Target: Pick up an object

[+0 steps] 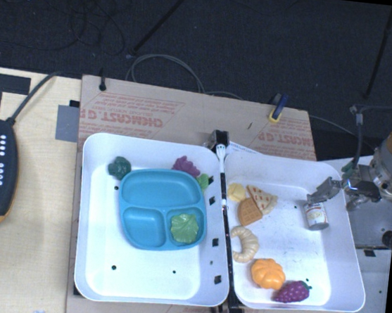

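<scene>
**Closing in on the little can**

Right now my hand [323, 192] hangs over the far right part of the right white bin [351, 277], and directly beneath it stands a small silver metal can [316, 216]. Whether my fingers are spread or closed I cannot tell. The can stands well apart from the orange plastic pumpkin [267, 273] and purple toy grapes [292, 291], so I have room. My plan: centre over it, straddle its round sides evenly, descend straight, squeeze low so it doesn't roll away.
</scene>
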Robot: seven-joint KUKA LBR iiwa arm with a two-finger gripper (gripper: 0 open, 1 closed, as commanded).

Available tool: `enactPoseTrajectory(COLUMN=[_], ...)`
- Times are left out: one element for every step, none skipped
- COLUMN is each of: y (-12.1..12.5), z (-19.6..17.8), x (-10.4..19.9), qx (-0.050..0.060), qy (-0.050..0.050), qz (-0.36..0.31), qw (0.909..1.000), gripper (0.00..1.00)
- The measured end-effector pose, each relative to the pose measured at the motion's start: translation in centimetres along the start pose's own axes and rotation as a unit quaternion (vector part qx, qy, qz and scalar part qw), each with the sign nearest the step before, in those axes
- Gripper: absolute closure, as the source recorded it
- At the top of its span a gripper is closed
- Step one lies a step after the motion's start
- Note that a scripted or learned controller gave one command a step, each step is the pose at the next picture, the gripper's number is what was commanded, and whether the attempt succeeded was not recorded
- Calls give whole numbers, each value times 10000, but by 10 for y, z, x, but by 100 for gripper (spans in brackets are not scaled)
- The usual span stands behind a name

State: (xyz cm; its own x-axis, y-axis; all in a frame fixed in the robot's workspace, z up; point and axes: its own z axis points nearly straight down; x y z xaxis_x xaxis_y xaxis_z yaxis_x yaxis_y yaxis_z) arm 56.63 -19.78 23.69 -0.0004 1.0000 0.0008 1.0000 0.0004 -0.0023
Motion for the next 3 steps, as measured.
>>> enactPoseTrajectory(y=[-14, 46, 79], z=[157, 149, 150], x=[45, 97, 111], qx=[15, -19, -2], qy=[5, 7, -5], qz=[-10, -30, -4], qw=[10000, 10000, 10000], gripper=[0, 0, 0])
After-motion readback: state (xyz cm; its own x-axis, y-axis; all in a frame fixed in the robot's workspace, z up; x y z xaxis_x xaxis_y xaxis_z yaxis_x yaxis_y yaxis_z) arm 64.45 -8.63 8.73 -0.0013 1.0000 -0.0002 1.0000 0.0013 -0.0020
